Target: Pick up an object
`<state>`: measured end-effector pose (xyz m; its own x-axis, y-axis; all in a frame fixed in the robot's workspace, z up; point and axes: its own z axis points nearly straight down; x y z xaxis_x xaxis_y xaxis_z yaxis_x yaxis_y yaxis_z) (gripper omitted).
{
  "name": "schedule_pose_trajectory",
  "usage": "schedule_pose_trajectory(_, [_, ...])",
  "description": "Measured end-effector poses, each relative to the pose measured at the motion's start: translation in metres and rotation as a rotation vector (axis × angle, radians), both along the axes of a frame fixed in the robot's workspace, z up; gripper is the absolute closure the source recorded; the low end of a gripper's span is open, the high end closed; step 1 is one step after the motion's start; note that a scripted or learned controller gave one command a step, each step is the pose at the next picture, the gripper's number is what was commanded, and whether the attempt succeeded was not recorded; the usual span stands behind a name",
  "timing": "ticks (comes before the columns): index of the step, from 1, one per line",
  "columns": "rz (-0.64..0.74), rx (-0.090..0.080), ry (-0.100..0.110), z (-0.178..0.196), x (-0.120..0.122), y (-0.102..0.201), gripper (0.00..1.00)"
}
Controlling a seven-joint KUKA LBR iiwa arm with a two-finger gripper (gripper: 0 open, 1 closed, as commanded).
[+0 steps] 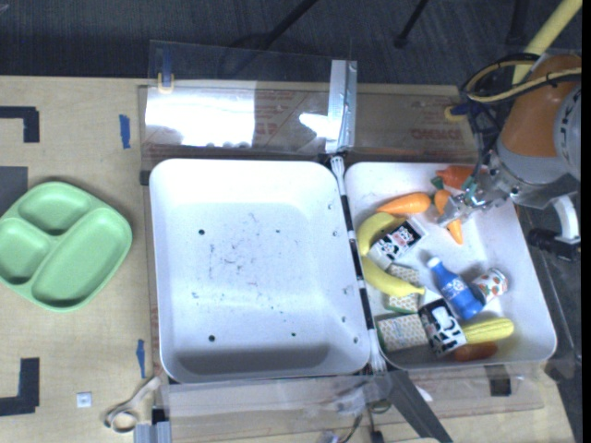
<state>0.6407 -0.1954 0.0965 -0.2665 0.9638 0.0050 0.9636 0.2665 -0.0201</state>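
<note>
Crowded right bin (531, 275) on table: corn cob (489, 330) nearest, then blue bottle (454, 289), banana (379, 257). Farthest, carrot (406, 204), long axis running 3 to 9 o'clock, just at 9 o'clock of jaws (466, 201). Jaw opening impossible to tell.

We saw a pale wooden bench (83, 109) carrying two shallow white bins side by side: the left bin (249, 178) and the right bin (531, 275), touching along their shared edge. A green divided plate (61, 244) sat well left. Blue tape marks (124, 130) and black corner marks (26, 123) dotted the wood.
</note>
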Motion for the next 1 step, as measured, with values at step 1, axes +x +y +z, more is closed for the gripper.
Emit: schedule_pose_trajectory(1, [0.002, -0.002, -0.004, 0.0108, 0.0011, 0.0002, 1.0])
